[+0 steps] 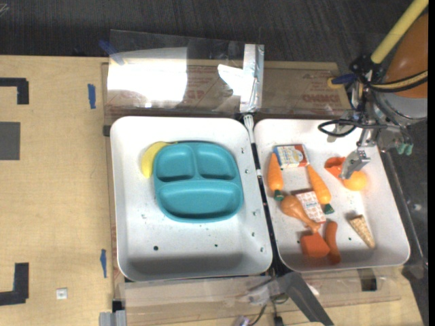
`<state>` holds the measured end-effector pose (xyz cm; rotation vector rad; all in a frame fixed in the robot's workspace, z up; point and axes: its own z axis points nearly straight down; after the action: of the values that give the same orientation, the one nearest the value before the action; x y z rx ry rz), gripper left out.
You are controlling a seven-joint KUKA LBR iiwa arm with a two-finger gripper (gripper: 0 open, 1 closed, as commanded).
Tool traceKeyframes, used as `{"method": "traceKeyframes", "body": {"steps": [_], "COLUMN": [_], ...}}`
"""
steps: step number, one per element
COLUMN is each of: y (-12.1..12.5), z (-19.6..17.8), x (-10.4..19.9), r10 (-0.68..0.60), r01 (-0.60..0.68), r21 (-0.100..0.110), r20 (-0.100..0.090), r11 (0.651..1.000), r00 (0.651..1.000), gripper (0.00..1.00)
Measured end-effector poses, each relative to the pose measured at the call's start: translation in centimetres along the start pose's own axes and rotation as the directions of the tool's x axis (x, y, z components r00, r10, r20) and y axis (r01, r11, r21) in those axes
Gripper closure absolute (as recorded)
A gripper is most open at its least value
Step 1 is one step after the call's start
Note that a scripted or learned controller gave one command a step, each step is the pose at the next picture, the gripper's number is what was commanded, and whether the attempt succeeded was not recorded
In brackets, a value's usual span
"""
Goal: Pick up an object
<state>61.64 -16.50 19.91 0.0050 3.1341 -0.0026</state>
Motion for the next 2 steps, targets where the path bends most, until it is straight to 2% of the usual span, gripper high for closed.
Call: {"method": "traceKeyframes", "body": {"steps": [1,2], "y": [2.1,-1.6], "z": [9.5,10.5], "x": [1.5,4.1], "r10": [-0.047,-0.013], "r01": [0.047,0.013], "r21": [0.004,0.004], "r20": [0.015,0.012], "r11": [0.999,1.000], "r00": [0.999,1.000], "gripper": [0.00,0.00]}}
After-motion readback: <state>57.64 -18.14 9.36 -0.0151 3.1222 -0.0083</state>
